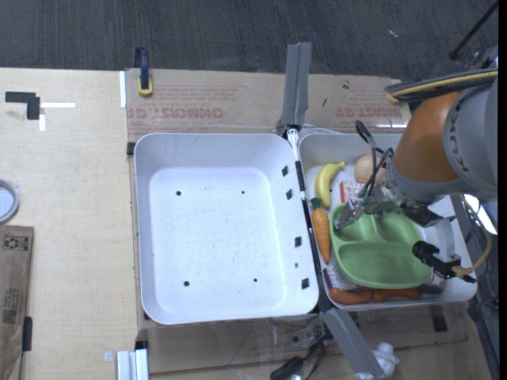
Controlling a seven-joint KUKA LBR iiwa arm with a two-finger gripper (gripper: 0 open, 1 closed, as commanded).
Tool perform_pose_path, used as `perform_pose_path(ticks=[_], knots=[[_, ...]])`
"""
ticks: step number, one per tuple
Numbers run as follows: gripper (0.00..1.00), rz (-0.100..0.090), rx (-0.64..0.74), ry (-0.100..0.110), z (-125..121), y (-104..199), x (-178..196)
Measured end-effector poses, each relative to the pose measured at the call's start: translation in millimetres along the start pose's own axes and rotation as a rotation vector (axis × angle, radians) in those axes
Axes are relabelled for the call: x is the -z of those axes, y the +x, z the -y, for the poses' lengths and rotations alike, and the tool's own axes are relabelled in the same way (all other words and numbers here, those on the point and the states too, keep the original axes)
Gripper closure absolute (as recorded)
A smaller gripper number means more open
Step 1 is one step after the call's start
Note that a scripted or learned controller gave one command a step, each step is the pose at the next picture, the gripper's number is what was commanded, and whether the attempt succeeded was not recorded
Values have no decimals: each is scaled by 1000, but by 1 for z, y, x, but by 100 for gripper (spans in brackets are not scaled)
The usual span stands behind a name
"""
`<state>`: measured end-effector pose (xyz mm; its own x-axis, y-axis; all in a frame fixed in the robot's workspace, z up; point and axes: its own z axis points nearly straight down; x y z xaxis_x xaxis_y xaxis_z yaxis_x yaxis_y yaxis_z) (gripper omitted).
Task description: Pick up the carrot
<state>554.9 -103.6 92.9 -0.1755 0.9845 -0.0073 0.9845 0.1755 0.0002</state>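
Lying against the bin's [307, 145] left wall, carrot [320, 233] beside hand [348, 214], grip unclear

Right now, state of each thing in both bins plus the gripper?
carrot: lying free along right bin's left wall, not gripped
banana: lying near the far end, beside carrot tip
green plate: lying flat, partly under the arm
gripper: low over plate's left rim, beside carrot
left bin: sitting flat
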Motion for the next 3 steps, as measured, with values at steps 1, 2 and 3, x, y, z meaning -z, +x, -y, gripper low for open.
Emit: perform_pose_path(ticks=[1,2,3], knots=[[0,-6,17,1,-47,84,99],[0,-6,0,3,-4,27,98],[0,7,-3,-23,70,9,6]])
